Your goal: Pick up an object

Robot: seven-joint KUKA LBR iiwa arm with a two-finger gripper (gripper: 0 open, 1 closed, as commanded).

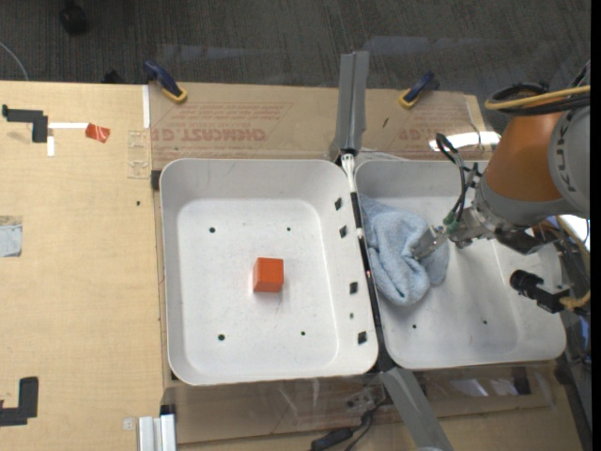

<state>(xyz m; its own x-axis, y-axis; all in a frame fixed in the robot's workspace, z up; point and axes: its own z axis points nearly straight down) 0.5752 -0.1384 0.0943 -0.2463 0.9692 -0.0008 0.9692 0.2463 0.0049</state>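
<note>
The gripper sits low in the right bin, its tip pressed against the 3 o'clock edge of a crumpled light-blue cloth. Whether it is open or closed, or has any cloth in it, cannot be told from this slanted view. The arm enters from the 3 o'clock side of the scene, its orange band bulking over the bin's 1 o'clock corner, and the wrist slopes down toward 9 o'clock to reach the cloth. Thin cables run along the wrist.

The cloth lies bunched against the right bin's 9 o'clock wall, just beside the divide between the bins. In the left bin, well apart from the gripper, a small orange-red block rests near the middle of the floor.

Behind both bins, at 12 o'clock, a sheet of brown cardboard carries red printed lettering seen upside down; it looks like "CHEMCAST", though the rest is too small to read. Two clamps pin the cardboard's far edge. The table stretches off to 9 o'clock, carrying a small red tag.
</note>
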